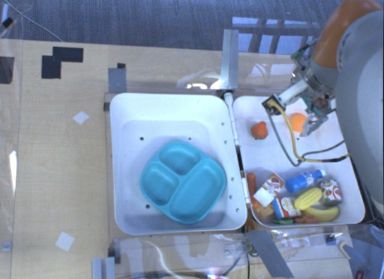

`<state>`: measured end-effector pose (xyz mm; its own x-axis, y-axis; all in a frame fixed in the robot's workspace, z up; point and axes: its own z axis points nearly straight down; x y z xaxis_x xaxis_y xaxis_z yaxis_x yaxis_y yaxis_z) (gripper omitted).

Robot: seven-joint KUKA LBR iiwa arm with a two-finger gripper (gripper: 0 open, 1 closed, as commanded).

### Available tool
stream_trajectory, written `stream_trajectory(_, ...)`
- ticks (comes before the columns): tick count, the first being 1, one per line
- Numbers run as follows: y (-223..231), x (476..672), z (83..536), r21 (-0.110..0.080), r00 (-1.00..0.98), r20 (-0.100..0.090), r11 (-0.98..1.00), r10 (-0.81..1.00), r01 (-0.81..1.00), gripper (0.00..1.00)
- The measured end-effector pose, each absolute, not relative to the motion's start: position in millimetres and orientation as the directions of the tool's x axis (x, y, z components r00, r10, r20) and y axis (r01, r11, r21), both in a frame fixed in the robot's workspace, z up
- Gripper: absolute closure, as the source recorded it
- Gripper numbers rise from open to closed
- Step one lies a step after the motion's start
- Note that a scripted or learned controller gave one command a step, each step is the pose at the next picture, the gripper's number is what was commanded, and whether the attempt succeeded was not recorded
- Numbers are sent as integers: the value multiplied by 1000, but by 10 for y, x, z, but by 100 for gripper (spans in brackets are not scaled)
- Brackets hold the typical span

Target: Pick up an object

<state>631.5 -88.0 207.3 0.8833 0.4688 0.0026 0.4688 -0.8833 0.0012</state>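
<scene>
The gripper (305, 114) hangs over the right bin (355, 209), its fingers too blurred to tell open from closed. An orange ball (296, 121) sits just beside them, partly hidden; being round, it has no long axis. A strawberry (259, 129) lies near, to the left. Bottle (303, 181), corn (308, 198) and banana (319, 214) crowd the near end. The left bin (126, 152) holds a blue plate (182, 180).

Looks like a robotics lab: pale wooden bench (54, 170) marked with black tape squares (62, 59) at upper left, two white bins (120, 170) bracketed by metal fixtures (230, 59) at upper centre, blue-grey carpet (150, 8) across the top, loose cabling (180, 258) along the bottom edge.
</scene>
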Motion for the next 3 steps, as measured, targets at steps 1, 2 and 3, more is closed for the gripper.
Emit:
stream_trajectory(1,-805,6489,1835,-1,979,4,-979,206,206,0)
stream_trajectory(2,-987,6147,979,-1,979,0,-979,204,204,0)
stream_trajectory(3,-1442,6620,1604,2,958,5,-958,286,286,0)
